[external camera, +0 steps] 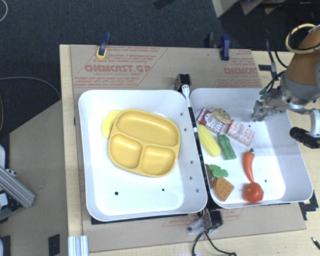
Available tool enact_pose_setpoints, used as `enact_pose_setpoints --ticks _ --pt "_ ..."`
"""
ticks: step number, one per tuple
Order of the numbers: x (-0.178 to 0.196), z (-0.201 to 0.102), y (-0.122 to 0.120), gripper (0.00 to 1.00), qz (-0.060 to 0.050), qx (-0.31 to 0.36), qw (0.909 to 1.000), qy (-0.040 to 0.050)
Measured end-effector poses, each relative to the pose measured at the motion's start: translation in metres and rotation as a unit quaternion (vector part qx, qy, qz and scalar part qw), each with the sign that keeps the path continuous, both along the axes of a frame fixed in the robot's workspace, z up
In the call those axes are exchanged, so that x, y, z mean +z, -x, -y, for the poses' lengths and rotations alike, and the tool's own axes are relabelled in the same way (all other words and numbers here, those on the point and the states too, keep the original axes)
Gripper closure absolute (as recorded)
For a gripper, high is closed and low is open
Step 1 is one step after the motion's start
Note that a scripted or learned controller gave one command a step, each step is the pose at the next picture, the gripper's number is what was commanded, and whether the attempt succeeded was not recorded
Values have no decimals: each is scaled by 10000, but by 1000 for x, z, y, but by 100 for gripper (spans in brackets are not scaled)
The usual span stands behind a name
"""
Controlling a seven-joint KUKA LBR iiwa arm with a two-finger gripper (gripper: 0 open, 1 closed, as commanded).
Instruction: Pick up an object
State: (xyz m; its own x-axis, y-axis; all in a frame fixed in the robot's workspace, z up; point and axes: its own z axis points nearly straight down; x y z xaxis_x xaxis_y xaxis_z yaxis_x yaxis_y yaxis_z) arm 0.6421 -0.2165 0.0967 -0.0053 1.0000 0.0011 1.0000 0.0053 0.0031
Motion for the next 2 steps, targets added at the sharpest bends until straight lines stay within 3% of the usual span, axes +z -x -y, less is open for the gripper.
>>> enact_pose_setpoints --ticks 2 --pt "100 -4 1 100 23 -26 10000 23"
